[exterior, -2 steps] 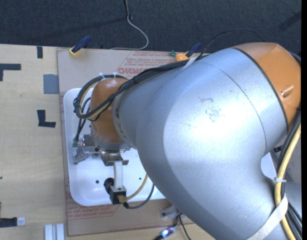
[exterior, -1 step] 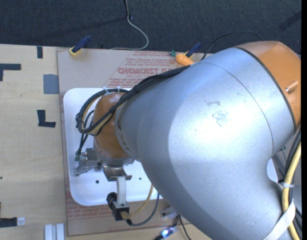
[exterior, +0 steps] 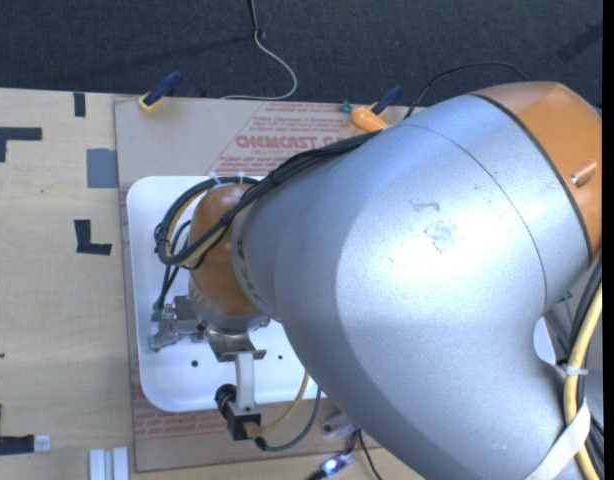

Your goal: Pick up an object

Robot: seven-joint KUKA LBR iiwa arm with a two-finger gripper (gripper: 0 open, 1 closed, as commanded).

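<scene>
Roughly mid-attempt, by my read: nothing was seen lifted, so the pick was not confirmed and the raise was left to do.

Far left, the wooden bench (exterior: 47, 298) carried black tape marks, none of them task items. Next right, a brown cardboard sheet (exterior: 187, 138) with red print lay under the white bin (exterior: 142, 208), pinned at its far edge by a blue-and-yellow clamp (exterior: 159, 90) and, further right, an orange-tipped clamp (exterior: 368, 119).

Inside the bin's footprint, the orange band (exterior: 215, 268) of the wrist pointed straight down. Black cables (exterior: 177, 233) looped round its left side. Below the band sat the metal gripper (exterior: 225, 342), low over the bin floor near the near rim. Its grip state could not be told, as the wrist body covered the business end. A white-and-black fitting (exterior: 239, 408) with a yellowish lead hung just past the near rim.

The object to pick could not be located. The bare bin floor to the left of the wrist held only a couple of small dark dots, too small to tell. Any target was likely under the wrist, which is a judgement only.

Right of that, the big grey arm (exterior: 427, 268) came in from the right, bent steeply down at the wrist, covering the rest of the bench. A second orange section (exterior: 557, 138) sat at the upper right.
</scene>
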